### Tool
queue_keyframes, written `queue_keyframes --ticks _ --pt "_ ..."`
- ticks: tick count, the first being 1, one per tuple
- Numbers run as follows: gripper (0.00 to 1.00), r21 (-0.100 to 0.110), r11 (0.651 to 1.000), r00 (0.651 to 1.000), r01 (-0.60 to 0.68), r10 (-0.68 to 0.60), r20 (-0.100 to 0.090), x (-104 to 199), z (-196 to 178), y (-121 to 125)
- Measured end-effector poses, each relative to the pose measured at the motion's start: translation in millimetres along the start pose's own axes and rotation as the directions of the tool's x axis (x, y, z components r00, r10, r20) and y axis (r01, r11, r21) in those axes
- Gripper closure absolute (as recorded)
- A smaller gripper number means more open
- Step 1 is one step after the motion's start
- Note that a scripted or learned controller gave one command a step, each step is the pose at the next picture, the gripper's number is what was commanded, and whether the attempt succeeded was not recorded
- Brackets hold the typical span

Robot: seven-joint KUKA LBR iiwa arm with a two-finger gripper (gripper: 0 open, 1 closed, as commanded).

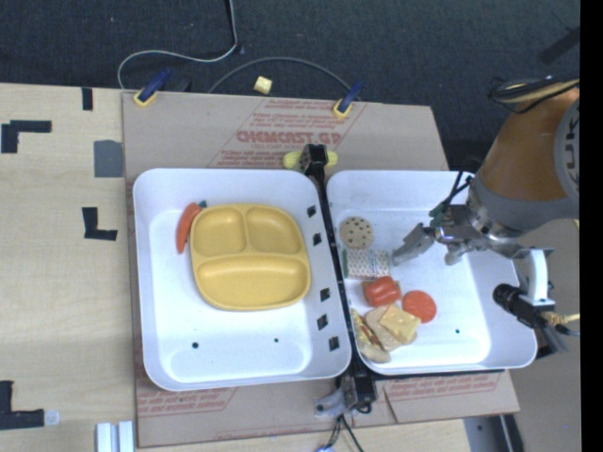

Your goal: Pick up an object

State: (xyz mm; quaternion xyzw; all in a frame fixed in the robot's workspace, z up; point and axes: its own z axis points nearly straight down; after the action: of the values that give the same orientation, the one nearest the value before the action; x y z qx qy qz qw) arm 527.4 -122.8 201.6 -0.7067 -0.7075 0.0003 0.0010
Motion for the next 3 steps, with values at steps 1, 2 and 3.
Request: queue_keyframes --ticks 1,2,3 --pt "0.00 -0.013 1.000 1.000 -0.002 0.002 0.002 23.5 103.2 38.4" --pt "0.00 -0.025 1.000 1.000 -0.005 0.005 0.002 18.5 110.0 -6.8" --pt "0.00 -0.012 1.000 1.000 0.001 -0.001 0.002 28.3 113.9 -40.5"
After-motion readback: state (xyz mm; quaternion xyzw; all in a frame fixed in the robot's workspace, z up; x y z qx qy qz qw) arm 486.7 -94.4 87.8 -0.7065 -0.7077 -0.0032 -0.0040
